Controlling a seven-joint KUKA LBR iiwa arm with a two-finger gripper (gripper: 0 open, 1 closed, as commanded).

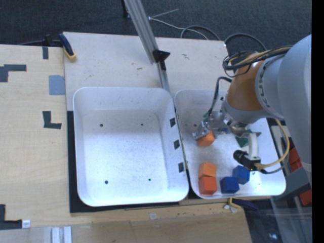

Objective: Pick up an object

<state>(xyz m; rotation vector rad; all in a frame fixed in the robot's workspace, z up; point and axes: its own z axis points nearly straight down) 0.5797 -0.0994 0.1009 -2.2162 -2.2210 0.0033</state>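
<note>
My gripper (204,131) hangs low over the right white bin (188,105), near its left middle. A small orange block (205,140) lies right at the gripper's tip, partly covered by it; whether it is gripped is unclear. Closer to the front of the bin stand an orange block (207,169) and a red-orange block (207,186), one against the other. Two blue blocks (229,185) (242,174) sit to their right. A green piece (243,141) peeks out from under the wrist.
The left white bin (81,135) adjoins the right one along a shared wall. A slanted metal rail (144,29) runs down to the bins' back edge. Cables loop around the orange-banded wrist (243,92). The bench stretches to the left.
</note>
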